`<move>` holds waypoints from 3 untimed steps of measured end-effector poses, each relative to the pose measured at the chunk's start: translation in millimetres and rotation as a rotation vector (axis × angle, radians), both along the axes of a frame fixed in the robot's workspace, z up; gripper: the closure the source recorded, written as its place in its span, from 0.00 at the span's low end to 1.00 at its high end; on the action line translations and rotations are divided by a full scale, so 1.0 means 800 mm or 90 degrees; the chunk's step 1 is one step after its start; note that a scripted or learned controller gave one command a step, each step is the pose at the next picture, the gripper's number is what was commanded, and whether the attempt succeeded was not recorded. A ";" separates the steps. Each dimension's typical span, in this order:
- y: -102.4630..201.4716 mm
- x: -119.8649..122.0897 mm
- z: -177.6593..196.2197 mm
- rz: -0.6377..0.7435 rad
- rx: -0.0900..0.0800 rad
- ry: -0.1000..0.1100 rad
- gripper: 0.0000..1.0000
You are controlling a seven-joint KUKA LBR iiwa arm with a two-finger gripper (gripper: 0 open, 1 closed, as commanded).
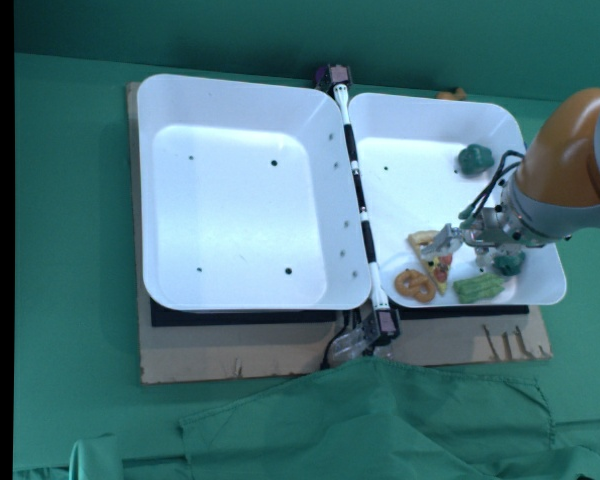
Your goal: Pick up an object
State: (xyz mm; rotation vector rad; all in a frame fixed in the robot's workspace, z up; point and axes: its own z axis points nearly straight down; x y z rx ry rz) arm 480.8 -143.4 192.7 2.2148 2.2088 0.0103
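My gripper [443,243] reaches in from the right, low over the right bin [420,128], with its fingers spread directly above a pizza slice toy [433,260]. Nothing sits between the fingers. A brown pretzel [414,285] lies just left of and below the slice. A light green piece [479,287] lies near the bin's front edge, and a dark green object [508,263] rests beside the wrist. Another dark green lump [474,158] sits farther back in the same bin.
The left bin [160,108] stands beside the right one, joined by a black and white divider [356,183]. Both rest on a cardboard sheet [230,363]. Green cloth [380,418] is bunched at the front.
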 end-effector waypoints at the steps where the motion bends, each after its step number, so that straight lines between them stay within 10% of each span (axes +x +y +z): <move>1: 0.029 0.023 -0.007 -0.002 -0.004 -0.005 0.00; 2: 0.028 0.027 0.011 -0.004 -0.004 -0.014 1.00; 3: 0.029 0.027 0.010 -0.004 -0.004 -0.013 0.00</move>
